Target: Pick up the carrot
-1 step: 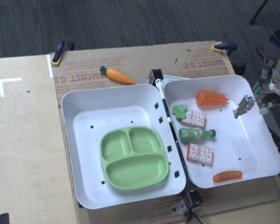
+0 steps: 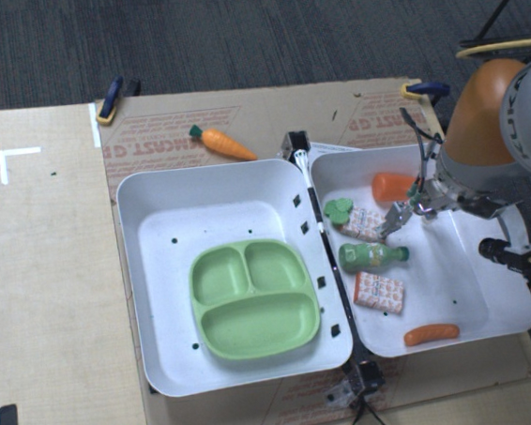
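Carrot found lying on the brown cardboard behind the left bin, outside both bins and well apart from the gripper. Gripper noted low over the right bin, just beside a patterned packet and above a green bottle lying on its side; whether open or closed cannot be told, and nothing seen held. Also recorded: green divided plate in the left bin; second packet, sausage and orange item in the right.
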Robot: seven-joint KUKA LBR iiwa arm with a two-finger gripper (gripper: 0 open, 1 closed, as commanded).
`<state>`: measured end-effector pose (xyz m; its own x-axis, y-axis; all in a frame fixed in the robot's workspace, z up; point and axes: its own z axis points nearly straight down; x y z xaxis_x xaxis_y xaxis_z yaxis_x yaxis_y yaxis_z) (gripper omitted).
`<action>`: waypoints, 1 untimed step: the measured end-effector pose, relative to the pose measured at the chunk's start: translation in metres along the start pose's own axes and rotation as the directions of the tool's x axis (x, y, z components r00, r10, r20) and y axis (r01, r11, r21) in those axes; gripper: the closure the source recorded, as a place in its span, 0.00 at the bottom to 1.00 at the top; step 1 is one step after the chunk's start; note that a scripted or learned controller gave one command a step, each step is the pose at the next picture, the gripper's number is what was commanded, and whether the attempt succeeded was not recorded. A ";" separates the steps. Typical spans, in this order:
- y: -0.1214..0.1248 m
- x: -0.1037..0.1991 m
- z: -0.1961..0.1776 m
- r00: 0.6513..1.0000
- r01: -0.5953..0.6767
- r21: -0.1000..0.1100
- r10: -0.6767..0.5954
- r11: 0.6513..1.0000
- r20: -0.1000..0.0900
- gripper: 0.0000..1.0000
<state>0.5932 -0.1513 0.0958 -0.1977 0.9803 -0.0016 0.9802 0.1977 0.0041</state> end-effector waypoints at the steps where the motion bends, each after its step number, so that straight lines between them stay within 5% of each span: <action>1: -0.003 0.037 -0.118 0.969 0.249 0.002 -0.249 0.969 0.000 0.00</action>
<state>0.5824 -0.1157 0.2134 -0.4355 0.9002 -0.0021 0.9002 0.4355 0.0017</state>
